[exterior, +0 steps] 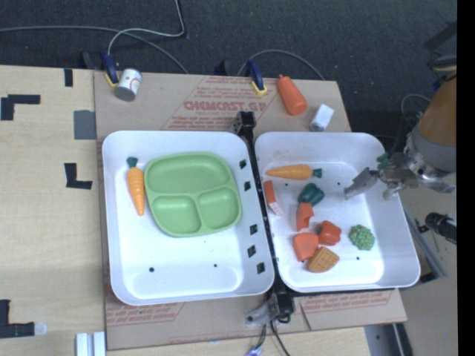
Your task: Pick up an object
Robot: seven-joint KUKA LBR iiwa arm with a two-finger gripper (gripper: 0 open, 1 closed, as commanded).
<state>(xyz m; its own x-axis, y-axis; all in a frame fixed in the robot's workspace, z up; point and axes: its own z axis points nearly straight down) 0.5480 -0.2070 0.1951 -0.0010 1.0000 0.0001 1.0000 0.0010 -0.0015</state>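
We start with the two white bins. The right bin (386, 221) lies under and to the left of the pincer (375, 182), which reaches in over its right wall; the left bin (119, 228) sits well beyond it, farther left. In that far bin rests a green divided plate (193, 193), with a toy carrot (136, 188) just beyond the plate's far side.

The arm (438, 132) comes in from the right, and its two fingers look spread apart with nothing between them, so we read the pincer as released and empty, though the view is small.

The candidates for picking all lie in the near bin. Closest, just left and slightly below the fingertips, is a dark green pepper (311, 193). A second carrot (291, 172) lies left and a little above. Below the pincer sit a green broccoli floret (361, 236), a red tomato (329, 233), an orange block (303, 245) and a waffle-like piece (323, 259) touching it.

We judge these to be hollow plastic play food: light, stiff, smooth and a bit slippery, not fragile. The pepper seems the natural target. We would close across its rounded middle, since a grip near an end could let it squirt out.
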